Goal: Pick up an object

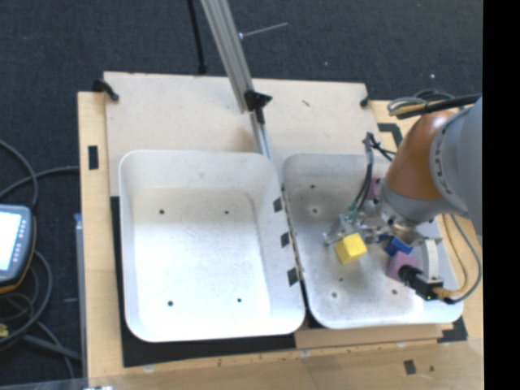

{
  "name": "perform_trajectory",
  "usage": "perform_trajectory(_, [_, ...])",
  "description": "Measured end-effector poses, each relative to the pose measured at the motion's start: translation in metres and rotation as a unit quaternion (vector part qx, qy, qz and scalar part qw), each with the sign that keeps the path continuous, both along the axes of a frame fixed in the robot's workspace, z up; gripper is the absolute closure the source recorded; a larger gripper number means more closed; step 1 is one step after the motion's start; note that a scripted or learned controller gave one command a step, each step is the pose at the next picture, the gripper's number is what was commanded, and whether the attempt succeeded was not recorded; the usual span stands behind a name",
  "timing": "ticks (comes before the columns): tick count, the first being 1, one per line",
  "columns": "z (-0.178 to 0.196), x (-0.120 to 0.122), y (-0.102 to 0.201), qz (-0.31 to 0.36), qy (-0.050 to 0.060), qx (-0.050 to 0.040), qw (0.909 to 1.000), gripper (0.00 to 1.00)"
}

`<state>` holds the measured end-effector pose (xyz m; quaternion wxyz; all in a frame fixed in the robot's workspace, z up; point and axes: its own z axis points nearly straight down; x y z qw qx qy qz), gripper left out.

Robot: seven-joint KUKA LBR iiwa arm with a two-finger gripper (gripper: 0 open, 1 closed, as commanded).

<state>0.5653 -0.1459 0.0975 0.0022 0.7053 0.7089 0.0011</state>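
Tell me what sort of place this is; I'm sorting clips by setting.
Likely a robotics lab: a grey arm reaches over two white bins on a wooden bench, with loose cables and a handheld screen on dark carpet.

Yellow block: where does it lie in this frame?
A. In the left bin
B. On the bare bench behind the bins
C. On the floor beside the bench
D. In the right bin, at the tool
D: the yellow block sits inside the right bin, right at the tool of the arm reaching in from the right.
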Motion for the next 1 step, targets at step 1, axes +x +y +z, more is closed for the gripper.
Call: perform_trajectory(1, [0.0094,0.0002,-0.0010,0.003,-0.001,-0.0009,1.0000,1.00])
